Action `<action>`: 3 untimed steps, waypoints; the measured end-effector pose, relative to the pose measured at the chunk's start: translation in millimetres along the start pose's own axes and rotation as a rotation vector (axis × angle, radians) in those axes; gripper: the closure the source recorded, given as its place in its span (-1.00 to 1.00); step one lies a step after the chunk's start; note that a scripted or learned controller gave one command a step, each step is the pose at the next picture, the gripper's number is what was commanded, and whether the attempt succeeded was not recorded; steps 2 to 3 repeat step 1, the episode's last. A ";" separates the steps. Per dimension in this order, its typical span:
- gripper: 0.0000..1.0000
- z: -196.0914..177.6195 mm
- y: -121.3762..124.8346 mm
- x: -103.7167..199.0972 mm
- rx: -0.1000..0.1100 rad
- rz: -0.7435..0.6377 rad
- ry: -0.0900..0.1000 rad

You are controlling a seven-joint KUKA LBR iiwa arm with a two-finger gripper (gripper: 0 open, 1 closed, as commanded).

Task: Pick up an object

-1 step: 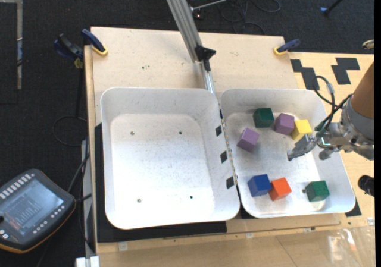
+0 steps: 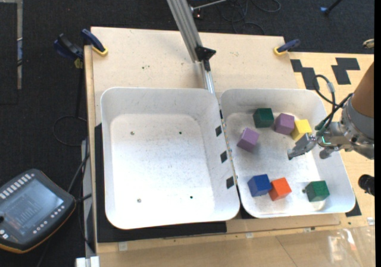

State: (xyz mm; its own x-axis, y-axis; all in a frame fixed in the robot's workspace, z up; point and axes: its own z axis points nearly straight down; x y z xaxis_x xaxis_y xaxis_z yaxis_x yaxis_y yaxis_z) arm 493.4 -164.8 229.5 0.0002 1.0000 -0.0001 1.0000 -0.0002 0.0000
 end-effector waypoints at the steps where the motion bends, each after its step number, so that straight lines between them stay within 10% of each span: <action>1: -1.00 44.1 -3.9 3.7 0.004 0.001 0.001; 3: -1.00 44.1 -3.9 3.7 0.004 0.001 0.001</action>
